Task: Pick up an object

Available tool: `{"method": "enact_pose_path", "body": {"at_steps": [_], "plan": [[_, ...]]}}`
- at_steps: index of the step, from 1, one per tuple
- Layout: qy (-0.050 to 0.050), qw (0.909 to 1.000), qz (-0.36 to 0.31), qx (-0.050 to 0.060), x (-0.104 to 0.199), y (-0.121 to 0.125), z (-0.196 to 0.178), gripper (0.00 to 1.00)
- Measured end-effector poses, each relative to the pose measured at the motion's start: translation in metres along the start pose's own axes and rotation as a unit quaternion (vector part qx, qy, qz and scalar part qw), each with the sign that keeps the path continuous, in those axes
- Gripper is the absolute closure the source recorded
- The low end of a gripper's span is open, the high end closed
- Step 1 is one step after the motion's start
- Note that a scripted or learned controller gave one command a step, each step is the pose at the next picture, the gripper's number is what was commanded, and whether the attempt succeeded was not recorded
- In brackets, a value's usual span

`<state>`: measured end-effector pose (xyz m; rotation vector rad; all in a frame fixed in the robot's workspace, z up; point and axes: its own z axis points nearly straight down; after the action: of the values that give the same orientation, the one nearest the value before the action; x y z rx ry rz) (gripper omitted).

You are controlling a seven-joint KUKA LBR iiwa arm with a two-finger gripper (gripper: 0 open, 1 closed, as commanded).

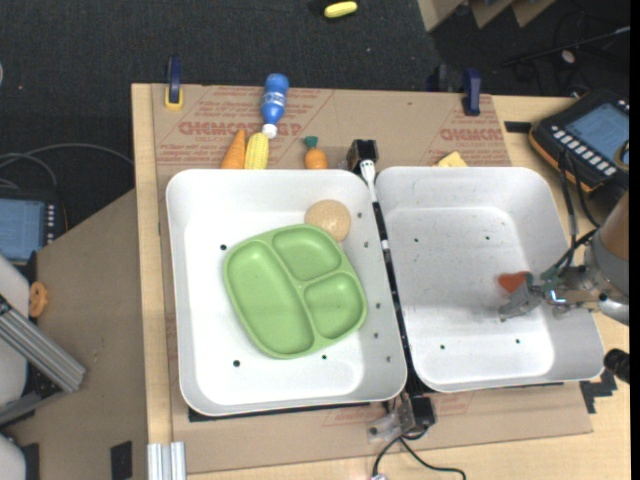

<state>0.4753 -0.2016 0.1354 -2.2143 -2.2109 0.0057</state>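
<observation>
Near rim of right bin point(500, 380): closest to camera, bare white wall, just below gripper in the picture.
Red object point(513, 281): small, reddish-orange, flat-looking lump on right bin's floor, toward that bin's right half; shape too small to name; lies touching or just beside gripper tip.
Gripper point(522, 301): low over right bin's floor, reaching in from that bin's right wall; grey fingers point left; whether apart or together, cannot tell; red object not seen between them, so no hold claimed.
Step in hand: closing in on red object, by judgement; pickup not yet done.
Doing it well: centre fingers over red object rather than beside it; descend until tips straddle it near bin floor; close squarely, lift straight up; beware nudging so small a piece sideways.
Left bin point(190, 268): left of right bin, walls touching along middle seam.
Green plate point(294, 290): three compartments, tilted, in left bin's middle, well apart from red object.
Tan round thing point(328, 218): at green plate's upper right edge, touching it.
Beyond left bin's far wall: blue-capped bottle point(274, 100), corn cob point(257, 151), small carrot point(314, 155).
</observation>
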Motion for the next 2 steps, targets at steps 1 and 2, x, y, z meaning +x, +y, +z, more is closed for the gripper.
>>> {"method": "enact_pose_path", "body": {"at_steps": [1,2], "plan": [[-0.001,1.0,-0.006,-0.004,0.095,0.039,0.054,0.0],[-0.005,0.9999,-0.003,-0.015,0.096,0.098,-0.198,0.0]]}}
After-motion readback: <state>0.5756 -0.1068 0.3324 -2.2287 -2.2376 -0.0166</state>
